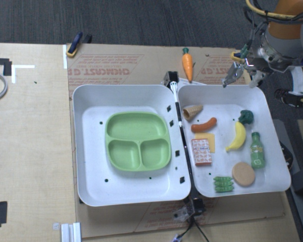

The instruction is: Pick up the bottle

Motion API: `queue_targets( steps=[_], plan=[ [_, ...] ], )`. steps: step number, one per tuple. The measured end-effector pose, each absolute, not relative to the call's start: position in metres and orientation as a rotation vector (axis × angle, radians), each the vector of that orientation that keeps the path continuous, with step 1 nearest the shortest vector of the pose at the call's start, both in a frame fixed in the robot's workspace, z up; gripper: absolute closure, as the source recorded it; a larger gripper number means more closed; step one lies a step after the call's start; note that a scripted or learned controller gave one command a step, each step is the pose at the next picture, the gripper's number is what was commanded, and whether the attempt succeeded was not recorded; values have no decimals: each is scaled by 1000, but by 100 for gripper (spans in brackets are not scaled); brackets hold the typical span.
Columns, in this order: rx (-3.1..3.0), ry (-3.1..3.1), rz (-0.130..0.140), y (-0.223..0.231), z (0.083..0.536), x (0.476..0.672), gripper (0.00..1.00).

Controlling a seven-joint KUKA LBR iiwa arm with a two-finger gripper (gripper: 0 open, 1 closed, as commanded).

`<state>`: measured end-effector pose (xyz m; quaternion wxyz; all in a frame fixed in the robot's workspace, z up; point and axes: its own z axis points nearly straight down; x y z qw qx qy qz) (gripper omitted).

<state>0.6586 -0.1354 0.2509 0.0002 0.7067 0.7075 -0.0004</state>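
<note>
My gripper (236,70) hangs with jaws spread and nothing in them, above the right bin's (272,178) far rim. The bottle (257,149) lies near the bin's right wall, just beside the banana (236,137) and cookie (243,174); I'd worry a finger lands on either, or fouls the wall.

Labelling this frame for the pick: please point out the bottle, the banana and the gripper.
bottle (257,150): camera view, middle of its green body.
banana (237,137): camera view, middle of its curve.
gripper (234,72): camera view, between its fingertips.
</note>
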Motion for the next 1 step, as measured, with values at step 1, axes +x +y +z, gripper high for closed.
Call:
queue_targets(
  steps=[1],
  plan=[
    [2216,2224,-2,-136,261,659,100]
  ],
)
